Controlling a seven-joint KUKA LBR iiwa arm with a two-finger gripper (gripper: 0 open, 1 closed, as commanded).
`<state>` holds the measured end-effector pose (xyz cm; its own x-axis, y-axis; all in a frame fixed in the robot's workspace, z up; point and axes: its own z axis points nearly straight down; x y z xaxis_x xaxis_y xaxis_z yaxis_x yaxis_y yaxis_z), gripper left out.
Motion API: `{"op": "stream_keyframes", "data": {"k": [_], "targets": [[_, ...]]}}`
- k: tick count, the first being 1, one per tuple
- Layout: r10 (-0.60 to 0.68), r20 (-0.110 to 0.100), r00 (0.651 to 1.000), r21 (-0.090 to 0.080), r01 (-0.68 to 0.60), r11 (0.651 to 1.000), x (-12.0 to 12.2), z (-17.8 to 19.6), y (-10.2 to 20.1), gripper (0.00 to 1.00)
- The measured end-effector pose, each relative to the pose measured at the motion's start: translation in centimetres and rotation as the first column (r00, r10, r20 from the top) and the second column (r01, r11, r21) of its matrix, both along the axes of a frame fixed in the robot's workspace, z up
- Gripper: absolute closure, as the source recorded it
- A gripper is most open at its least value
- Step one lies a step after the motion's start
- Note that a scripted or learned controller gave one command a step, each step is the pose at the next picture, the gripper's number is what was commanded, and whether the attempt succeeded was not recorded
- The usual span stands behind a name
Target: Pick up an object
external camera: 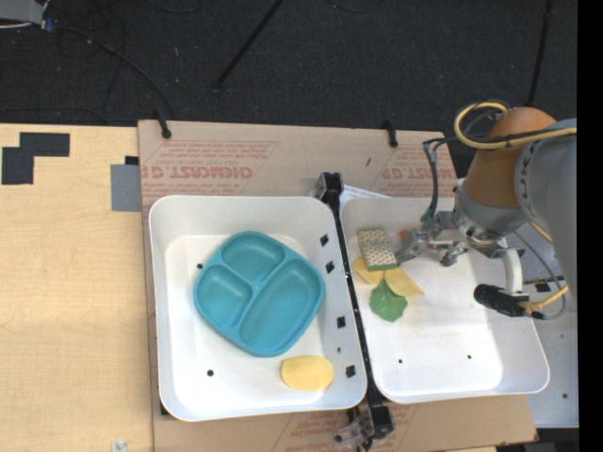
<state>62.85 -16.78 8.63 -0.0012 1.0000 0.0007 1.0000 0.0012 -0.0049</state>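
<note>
In the right bin a small sponge-like block with a dotted top lies beside a yellow flat piece and a green leaf-shaped toy. My gripper reaches in from the right, low over the bin, just right of the dotted block and above the yellow piece. Nothing shows between its fingers. In the left bin rests a teal divided plate, with a yellow rounded object near the front.
The grey arm with its orange band hangs over the right bin's back right corner, cables trailing. A black divider separates the bins. Cardboard lines the bench behind them.
</note>
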Motion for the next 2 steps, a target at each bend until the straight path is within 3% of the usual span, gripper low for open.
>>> {"op": "stream_keyframes", "data": {"k": [1,2], "targets": [[0.000,0.000,1.000,0.000,0.000,1.000,0.0,1.1,0.0,1.00],[0.000,0.008,1.000,-0.001,0.000,1.000,0.0,7.5,0.1,1.00]]}}
